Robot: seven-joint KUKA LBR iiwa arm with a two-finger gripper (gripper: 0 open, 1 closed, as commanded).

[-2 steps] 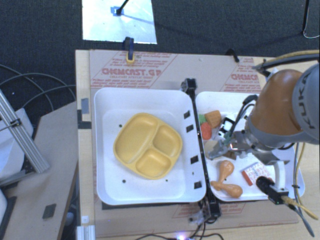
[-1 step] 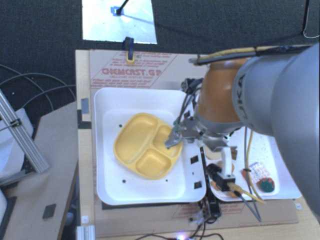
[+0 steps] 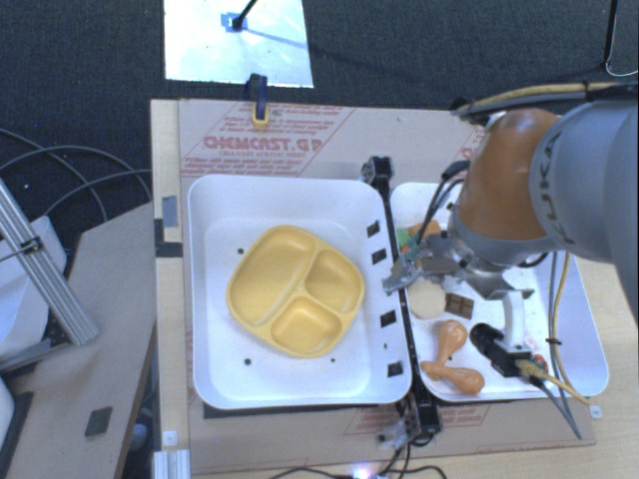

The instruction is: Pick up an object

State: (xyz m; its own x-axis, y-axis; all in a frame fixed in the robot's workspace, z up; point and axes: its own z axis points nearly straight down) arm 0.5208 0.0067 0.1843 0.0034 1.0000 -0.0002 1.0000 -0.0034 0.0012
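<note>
The gripper (image 3: 431, 272) is seen low in the right bin (image 3: 589, 352), its closure impossible to tell, with a round pale object (image 3: 427, 300) lying just beneath it.

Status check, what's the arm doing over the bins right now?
End effector low over right bin, fingers obscured. Orange drumstick toys lying loose near front. Yellow divided plate in left bin.

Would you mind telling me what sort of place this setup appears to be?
Probably a robotics lab bench for grasping trials: a grey and orange arm reaches over two white bins, one holding a yellow divided plate, with loose cables trailing on dark carpet.
</note>
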